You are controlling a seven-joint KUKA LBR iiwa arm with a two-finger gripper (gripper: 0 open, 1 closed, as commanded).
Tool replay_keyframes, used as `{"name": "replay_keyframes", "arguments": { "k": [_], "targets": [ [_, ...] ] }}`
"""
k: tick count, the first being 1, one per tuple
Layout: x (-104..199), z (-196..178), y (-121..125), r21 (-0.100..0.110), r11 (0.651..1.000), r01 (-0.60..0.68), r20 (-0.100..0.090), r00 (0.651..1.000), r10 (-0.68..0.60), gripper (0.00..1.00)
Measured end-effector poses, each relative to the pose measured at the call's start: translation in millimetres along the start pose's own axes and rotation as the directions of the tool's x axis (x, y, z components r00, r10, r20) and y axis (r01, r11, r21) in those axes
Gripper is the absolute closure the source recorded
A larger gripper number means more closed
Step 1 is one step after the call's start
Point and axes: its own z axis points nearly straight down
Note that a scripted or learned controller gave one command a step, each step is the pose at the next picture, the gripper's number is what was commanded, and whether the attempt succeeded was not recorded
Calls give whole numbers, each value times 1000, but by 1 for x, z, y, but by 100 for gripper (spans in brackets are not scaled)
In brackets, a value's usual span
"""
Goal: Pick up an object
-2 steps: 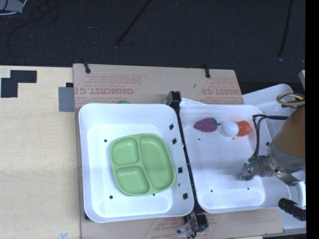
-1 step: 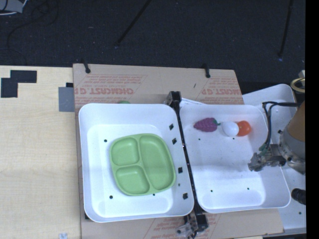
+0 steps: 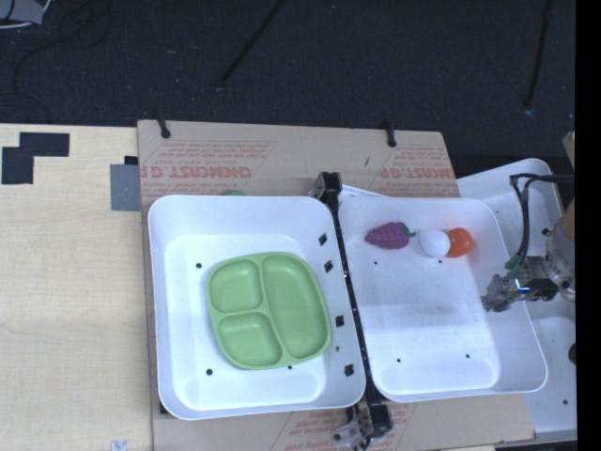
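The gripper (image 3: 500,294) hangs at the right bin's (image 3: 441,374) right wall; whether it is open, I cannot tell. The purple toy (image 3: 388,236), white ball (image 3: 434,243) and orange ball (image 3: 459,241) cluster closely, so a grab may scatter them

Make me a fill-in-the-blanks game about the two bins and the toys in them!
1. The green plate has ___ compartments.
2. The plate lies in the ___ bin.
3. The purple toy lies in the ___ bin.
4. The white ball sits between the purple toy and the ___ ball.

Missing words: three; left; right; orange
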Motion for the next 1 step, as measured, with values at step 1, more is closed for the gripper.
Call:
{"name": "replay_keyframes", "arguments": {
  "k": [1],
  "targets": [
    [56,-11,17,3,1000,3,-1,1000,-3,100]
  ]
}}
